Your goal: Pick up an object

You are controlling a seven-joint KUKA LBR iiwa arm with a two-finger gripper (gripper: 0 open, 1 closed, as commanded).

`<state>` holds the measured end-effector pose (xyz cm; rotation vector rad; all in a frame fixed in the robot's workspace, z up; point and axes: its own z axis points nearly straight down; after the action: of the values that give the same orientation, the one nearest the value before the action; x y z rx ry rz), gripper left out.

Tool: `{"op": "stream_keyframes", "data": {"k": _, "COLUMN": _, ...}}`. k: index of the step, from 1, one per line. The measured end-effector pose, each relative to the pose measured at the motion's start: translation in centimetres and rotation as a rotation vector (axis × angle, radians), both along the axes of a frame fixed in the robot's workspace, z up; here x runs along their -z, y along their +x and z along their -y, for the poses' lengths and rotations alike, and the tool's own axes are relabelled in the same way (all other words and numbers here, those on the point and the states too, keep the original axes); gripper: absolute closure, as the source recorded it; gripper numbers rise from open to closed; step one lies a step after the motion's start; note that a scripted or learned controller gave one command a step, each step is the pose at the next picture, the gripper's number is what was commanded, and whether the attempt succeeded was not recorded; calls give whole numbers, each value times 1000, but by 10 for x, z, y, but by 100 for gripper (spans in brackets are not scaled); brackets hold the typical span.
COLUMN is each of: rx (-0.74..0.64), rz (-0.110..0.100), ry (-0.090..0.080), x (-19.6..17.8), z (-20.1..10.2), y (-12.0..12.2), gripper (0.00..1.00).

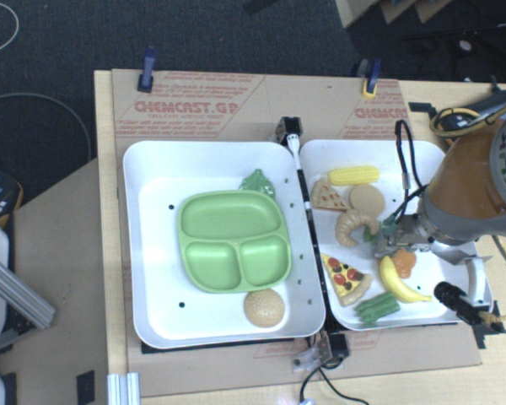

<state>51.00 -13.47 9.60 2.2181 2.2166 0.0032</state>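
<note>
A robotics lab: 2 white bins (pixel 143 226) sit on a clamped board (pixel 194 104) over dark carpet (pixel 110 24), beside loose cables (pixel 8 24) and aluminium framing (pixel 17 294).

Colours in and around the two white bins

Beside the pale green divided tray (pixel 234 241) sit a tan bun (pixel 264 307) and a dark green leafy piece (pixel 257 181); away from the tray lie yellow corn (pixel 353 175), a yellow banana (pixel 400 283), and a red-dotted pizza slice (pixel 347 278).
</note>
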Motion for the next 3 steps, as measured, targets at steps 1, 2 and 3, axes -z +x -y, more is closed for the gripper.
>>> {"op": "stream_keyframes", "data": {"k": 1, "rx": 0, "rz": 1, "ry": -1, "x": -10, "z": 0, "y": 0, "gripper": 100}}
{"op": "stream_keyframes", "data": {"k": 2, "rx": -9, "rz": 4, "ry": 4, "x": -94, "z": -60, "y": 17, "gripper": 100}}
{"op": "stream_keyframes", "data": {"k": 3, "rx": -7, "rz": -6, "ry": 6, "x": -133, "z": -122, "y": -32, "gripper": 100}}
